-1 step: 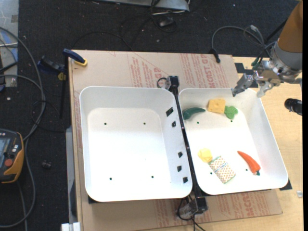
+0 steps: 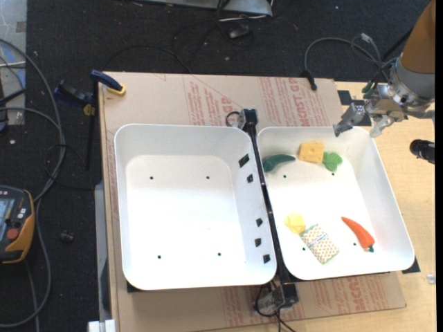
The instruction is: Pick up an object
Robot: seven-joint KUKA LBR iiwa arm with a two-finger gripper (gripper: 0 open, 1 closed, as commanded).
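I'm seeing the right bin (image 2: 387,206) holding a yellow block (image 2: 311,151), green piece (image 2: 333,160), dark green pepper (image 2: 277,161), orange carrot (image 2: 358,232), yellow lump (image 2: 295,223) and patterned packet (image 2: 320,243).

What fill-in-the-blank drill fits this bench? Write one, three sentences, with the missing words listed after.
1. All the small objects lie in the ____ bin as the camera sees it.
2. The end effector is above that bin's ____ right corner.
3. The red pepper lies near the bin's ____ wall.

Missing words: right; far; right
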